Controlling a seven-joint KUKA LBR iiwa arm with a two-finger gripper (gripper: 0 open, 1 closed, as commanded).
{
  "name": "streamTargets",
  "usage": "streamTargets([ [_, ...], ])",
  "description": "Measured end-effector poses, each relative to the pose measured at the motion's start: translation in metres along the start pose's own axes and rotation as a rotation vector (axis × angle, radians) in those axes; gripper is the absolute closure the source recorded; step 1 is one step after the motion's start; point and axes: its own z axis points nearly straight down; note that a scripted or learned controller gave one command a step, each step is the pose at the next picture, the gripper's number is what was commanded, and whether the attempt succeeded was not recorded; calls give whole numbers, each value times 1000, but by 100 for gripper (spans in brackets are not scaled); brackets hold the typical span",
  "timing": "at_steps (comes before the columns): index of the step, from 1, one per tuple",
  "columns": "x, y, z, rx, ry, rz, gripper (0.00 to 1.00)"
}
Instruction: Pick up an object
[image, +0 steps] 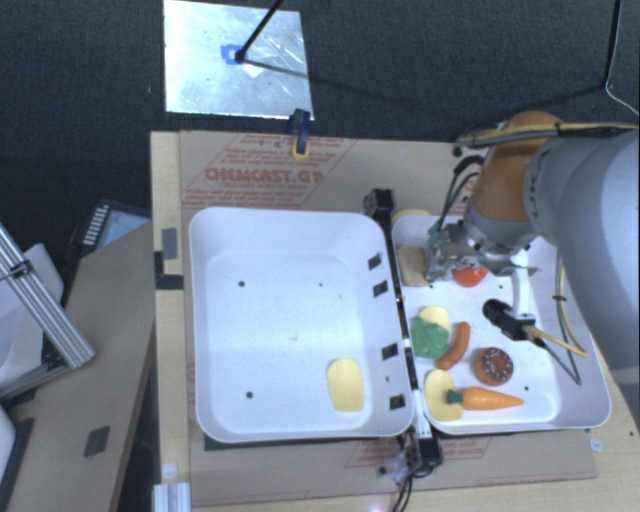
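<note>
Where clamp (300, 132) grips, board (262, 170) reads "CHEMCAST GP".

One fixed cam above bench (250, 160), slanted down, mid-range; both bins (290, 330) in frame; arm (580, 220) enters from right.

red print "CHEMCAST GP" on brown cardboard sheet (262, 165) under bins, upside down
</note>
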Motion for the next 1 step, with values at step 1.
streamTargets([
  [1,1,10,0,2,1,1,100],
])
